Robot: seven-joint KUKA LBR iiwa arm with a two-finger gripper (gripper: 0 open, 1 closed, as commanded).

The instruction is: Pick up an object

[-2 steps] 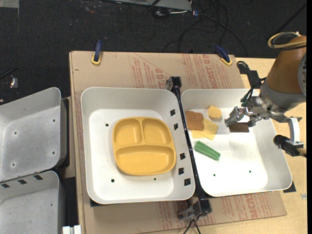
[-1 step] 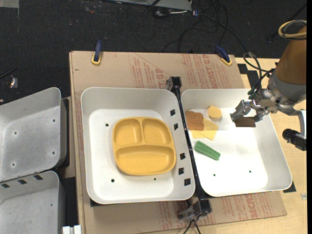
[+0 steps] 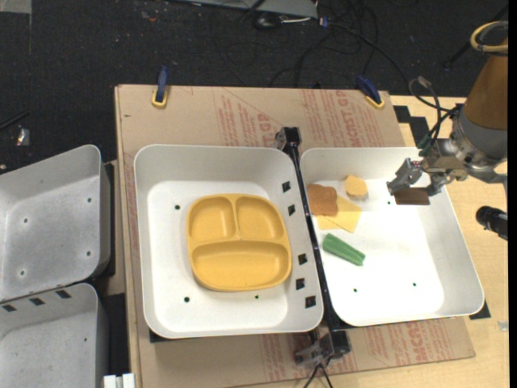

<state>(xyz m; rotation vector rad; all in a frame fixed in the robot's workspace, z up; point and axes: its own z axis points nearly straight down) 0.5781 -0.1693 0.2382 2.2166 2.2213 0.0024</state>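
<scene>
Hovering near the right side of the right bin (image 3: pixel 404 265), close to its rim: the gripper (image 3: pixel 414 186), with a small dark brown piece (image 3: pixel 414 198) right under it. Impossible to tell the state of the jaws, wide or narrow, or to say whether holding that piece or merely above it. Well apart to the left, gathered near the bin's inner wall: a brown slice (image 3: pixel 322 200) touching a flat yellow slab (image 3: pixel 346 217), a round yellow piece (image 3: pixel 355 187) just beside both, and a green stick (image 3: pixel 343 250) lower down, apart from the rest. In the left bin (image 3: pixel 161 217), a yellow divided plate (image 3: pixel 239 242), of no concern here. Judging the step as the closing-in for a grasp: settle on one target and commit. For the dark piece, come straight down, centre across its short side, close fully before lifting. For the cluster, prefer the green stick: clear of neighbours, probably easy to straddle across its narrow side. Avoid the slice and slab pair: touching, likely to drag one another, and probably too flat to catch without going low to the bin floor. Keep off the rim on the way down. Lift slowly and check for something truly held before moving away.
</scene>
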